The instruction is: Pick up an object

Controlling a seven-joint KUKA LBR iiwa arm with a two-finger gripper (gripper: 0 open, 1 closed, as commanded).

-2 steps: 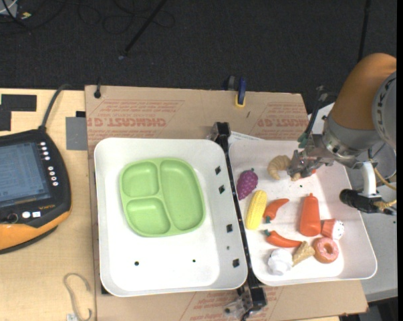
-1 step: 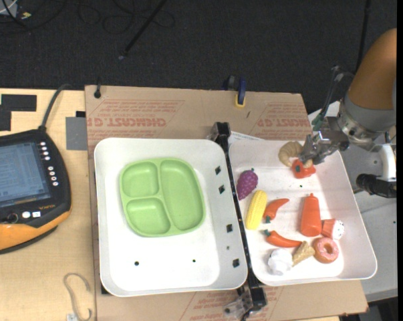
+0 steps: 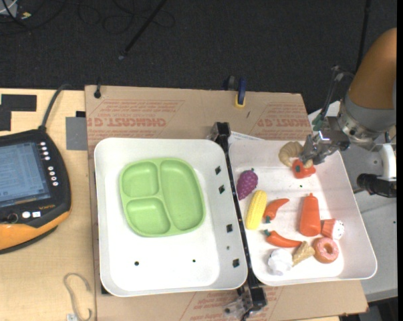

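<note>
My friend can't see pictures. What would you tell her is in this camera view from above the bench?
A grey robot gripper hangs over the far corner of the right white bin, right above a small red toy. That bin also contains toy food: corn, purple grapes, a carrot and a donut. The left bin contains a green divided tray.

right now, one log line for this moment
gripper: over right bin, top | at: small red toy | grasp: unconfirmed | green tray: left bin

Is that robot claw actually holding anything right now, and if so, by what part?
It cannot be told. The gripper sits low over a small red toy at the far end of the right bin, but any hold is hidden.
</note>
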